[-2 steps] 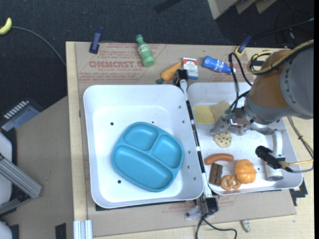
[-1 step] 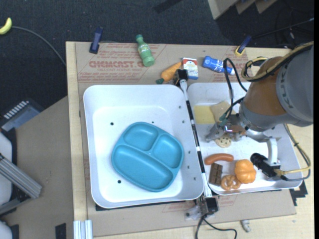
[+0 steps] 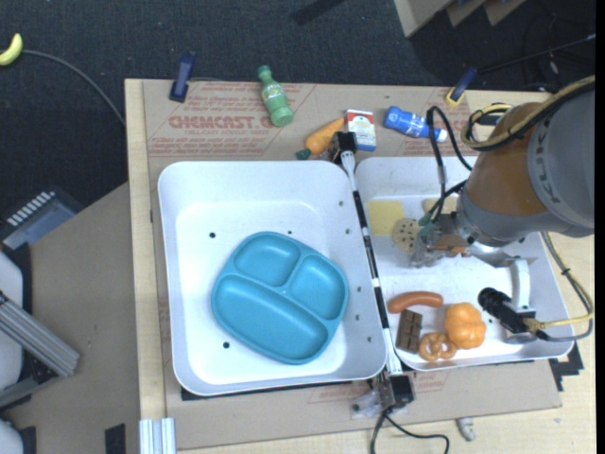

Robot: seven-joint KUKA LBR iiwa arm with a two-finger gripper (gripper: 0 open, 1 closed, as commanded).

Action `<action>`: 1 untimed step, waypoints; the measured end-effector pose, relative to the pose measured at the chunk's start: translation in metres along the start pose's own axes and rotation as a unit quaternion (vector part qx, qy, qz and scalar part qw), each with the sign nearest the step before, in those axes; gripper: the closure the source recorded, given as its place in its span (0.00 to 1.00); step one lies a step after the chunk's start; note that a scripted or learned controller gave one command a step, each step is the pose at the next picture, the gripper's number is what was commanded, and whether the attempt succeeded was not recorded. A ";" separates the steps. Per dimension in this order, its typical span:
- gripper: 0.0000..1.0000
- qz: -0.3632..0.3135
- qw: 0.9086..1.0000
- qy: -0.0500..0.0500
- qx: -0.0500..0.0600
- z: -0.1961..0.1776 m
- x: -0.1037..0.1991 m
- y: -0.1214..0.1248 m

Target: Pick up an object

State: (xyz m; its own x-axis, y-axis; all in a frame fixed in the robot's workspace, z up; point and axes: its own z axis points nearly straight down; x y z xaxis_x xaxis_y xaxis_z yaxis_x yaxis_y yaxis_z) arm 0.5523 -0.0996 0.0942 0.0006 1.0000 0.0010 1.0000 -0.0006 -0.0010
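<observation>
arm (image 3: 529, 173) low over right bin (image 3: 558, 348)
gripper (image 3: 430, 244) by far-left cookie (image 3: 407, 234); can't tell if holding. sausage (image 3: 414, 302), pumpkin (image 3: 464, 323) near edge.

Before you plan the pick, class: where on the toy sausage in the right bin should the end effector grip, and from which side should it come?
Grip the sausage across its middle, coming straight down from above. It lies flat along the bin floor, long and narrow, so fingers closing across its short width should fit. Its upper side looks free; the brown block sits close below, so clearance there is tighter.
</observation>
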 end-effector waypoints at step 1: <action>0.00 0.000 1.000 0.000 0.000 0.000 0.000 0.000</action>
State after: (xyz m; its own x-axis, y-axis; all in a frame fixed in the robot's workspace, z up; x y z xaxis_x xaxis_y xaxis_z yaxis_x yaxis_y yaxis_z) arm 0.5522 -0.0996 0.0940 0.0006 1.0000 0.0011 1.0000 -0.0006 -0.0013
